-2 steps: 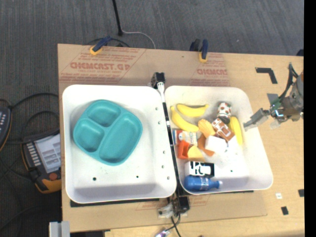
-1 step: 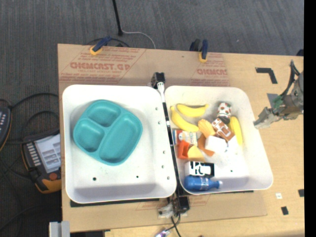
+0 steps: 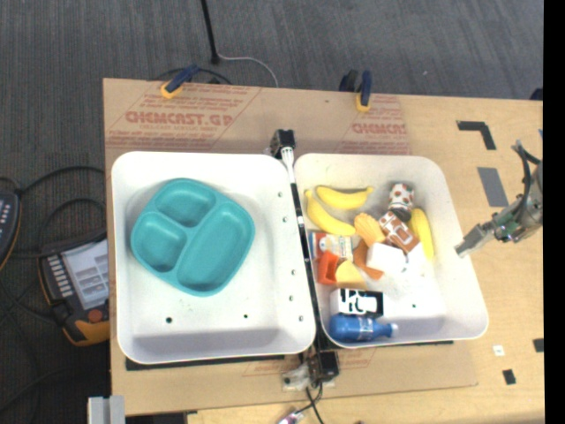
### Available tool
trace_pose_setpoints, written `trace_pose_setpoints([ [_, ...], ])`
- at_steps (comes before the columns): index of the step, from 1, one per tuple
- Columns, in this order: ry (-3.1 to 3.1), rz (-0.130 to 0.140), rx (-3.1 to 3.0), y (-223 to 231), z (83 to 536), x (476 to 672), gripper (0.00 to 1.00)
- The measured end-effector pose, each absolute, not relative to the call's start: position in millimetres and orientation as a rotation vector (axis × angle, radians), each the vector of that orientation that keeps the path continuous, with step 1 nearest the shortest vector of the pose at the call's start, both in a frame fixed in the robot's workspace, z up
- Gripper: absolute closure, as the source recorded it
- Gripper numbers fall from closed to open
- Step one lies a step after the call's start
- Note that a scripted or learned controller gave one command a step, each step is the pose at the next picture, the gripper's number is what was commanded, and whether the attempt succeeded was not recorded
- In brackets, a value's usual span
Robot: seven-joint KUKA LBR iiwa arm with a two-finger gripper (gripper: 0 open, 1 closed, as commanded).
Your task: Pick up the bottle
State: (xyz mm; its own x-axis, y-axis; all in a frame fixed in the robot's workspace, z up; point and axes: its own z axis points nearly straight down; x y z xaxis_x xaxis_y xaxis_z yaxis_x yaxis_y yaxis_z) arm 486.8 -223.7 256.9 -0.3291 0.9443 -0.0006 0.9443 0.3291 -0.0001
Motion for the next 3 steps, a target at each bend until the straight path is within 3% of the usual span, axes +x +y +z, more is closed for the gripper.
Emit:
trace_pose_setpoints([
  [3,3.058,0.0,0.716,-223.6,241.4,484.3,1.0],
])
